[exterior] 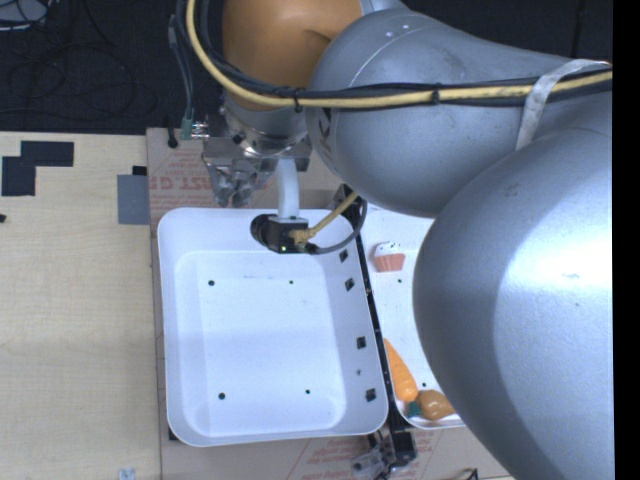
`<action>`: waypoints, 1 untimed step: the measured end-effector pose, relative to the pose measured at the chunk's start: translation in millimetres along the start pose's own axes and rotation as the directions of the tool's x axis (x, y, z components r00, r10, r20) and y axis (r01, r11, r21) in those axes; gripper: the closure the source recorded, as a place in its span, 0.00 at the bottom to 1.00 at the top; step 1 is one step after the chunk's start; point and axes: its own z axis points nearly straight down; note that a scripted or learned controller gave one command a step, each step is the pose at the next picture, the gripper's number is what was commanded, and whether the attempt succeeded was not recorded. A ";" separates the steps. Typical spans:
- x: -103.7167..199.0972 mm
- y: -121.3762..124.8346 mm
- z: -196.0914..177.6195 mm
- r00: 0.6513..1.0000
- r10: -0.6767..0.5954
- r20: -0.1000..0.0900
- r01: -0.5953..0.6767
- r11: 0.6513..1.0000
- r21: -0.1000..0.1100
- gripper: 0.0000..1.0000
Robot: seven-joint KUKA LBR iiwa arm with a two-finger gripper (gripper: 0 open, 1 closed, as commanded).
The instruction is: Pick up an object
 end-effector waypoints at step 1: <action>0.0 -0.1 1.8 1.000 -0.001 0.000 0.001 1.000 0.001 1.00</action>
